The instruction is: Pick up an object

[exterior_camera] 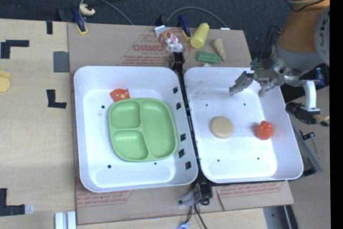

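In the right bin (278,166) lie a round tan object (221,127) near the middle and a small red object (263,130) to its right. My gripper (252,86) hangs over the bin's upper right part, above and between the two, touching neither. Its two fingers (239,83) are spread apart with nothing between them. The left bin (88,115) holds a green divided plate (142,129) and a small orange-red piece (119,95) beside the plate's upper left corner.
Behind the bins on the cardboard lie a yellow object (199,35), a green piece (208,57), a tan piece (219,48) and a small wrapped item (169,38). Cables run along the dark floor at the back. The arm's grey and orange body (305,29) stands at the right.
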Available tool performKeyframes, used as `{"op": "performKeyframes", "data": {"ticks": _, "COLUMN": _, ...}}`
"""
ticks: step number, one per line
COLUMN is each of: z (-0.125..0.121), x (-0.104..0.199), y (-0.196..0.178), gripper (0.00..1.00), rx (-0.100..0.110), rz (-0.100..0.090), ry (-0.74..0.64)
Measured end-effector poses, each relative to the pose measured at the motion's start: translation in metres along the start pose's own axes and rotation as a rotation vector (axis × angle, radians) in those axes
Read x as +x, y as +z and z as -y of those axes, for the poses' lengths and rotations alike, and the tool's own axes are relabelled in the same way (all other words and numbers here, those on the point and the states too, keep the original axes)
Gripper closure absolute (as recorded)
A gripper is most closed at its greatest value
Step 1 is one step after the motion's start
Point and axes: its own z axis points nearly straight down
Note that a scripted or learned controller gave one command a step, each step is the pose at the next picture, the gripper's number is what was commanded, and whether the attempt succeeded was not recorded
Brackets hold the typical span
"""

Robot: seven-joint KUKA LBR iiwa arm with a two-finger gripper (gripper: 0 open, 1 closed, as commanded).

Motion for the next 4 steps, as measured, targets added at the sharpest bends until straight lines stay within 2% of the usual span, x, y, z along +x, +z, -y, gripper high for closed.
{"op": "performKeyframes", "data": {"ticks": 1, "z": 0.021, "x": 0.003, "y": 0.133, "gripper": 0.00, "rx": -0.006, "rz": -0.001, "ry": -0.001}}
{"op": "performKeyframes", "data": {"ticks": 2, "z": -0.014, "x": -0.040, "y": -0.012, "gripper": 0.00, "rx": -0.003, "rz": 0.002, "ry": 0.000}}
{"op": "performKeyframes", "data": {"ticks": 3, "z": 0.043, "x": -0.076, "y": 0.062, "gripper": 0.00, "rx": 0.001, "rz": 0.000, "ry": 0.002}}
{"op": "performKeyframes", "data": {"ticks": 4, "z": 0.048, "x": -0.072, "y": 0.128, "gripper": 0.00, "rx": -0.008, "rz": 0.001, "ry": 0.000}}
